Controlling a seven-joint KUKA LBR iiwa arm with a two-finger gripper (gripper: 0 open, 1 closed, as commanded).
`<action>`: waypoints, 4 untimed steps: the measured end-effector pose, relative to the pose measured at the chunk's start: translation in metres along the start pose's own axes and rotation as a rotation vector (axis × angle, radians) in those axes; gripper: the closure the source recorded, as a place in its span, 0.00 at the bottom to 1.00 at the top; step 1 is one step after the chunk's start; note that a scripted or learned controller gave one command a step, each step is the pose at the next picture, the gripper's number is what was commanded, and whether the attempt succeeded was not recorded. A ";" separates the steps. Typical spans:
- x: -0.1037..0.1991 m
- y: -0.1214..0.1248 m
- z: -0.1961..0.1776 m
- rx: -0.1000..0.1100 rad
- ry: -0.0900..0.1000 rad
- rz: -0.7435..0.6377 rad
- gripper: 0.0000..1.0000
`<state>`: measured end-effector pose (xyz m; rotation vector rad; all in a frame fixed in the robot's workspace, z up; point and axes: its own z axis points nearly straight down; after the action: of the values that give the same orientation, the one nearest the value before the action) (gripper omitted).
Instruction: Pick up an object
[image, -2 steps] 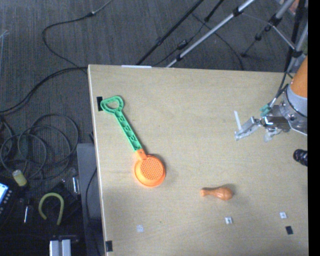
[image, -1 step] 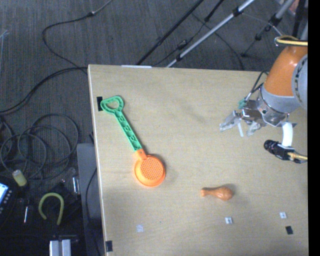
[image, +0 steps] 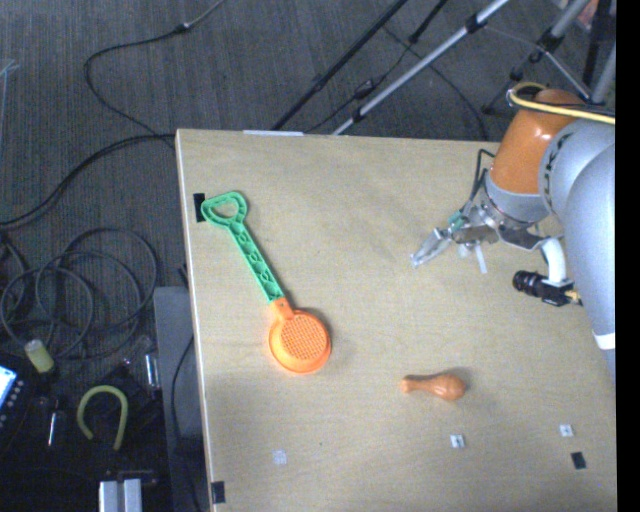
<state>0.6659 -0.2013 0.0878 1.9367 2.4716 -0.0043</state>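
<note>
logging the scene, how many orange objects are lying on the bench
2. The orange strainer head with its green handle lies left of centre; the small orange gourd-shaped piece lies lower, right of centre. The arm may hide others at the right.

The worktop (image: 380, 200) is pale tan wood with a few small white and black square marks near its near right corner. On it lie a strainer (image: 270, 290) with a green handle and an orange mesh head, and a small orange gourd-shaped toy (image: 436, 385). The arm (image: 570, 180) is grey with an orange band; the floor (image: 90, 80) is dark grey, strewn with black cables.
</note>
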 end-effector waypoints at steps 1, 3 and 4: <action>0.054 0.016 0.001 -0.002 0.003 -0.296 0.00; 0.056 0.017 -0.008 -0.005 0.005 -0.296 0.00; 0.057 0.018 -0.017 -0.008 0.006 -0.296 1.00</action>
<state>0.6698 -0.1418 0.1049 1.5516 2.7303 0.0112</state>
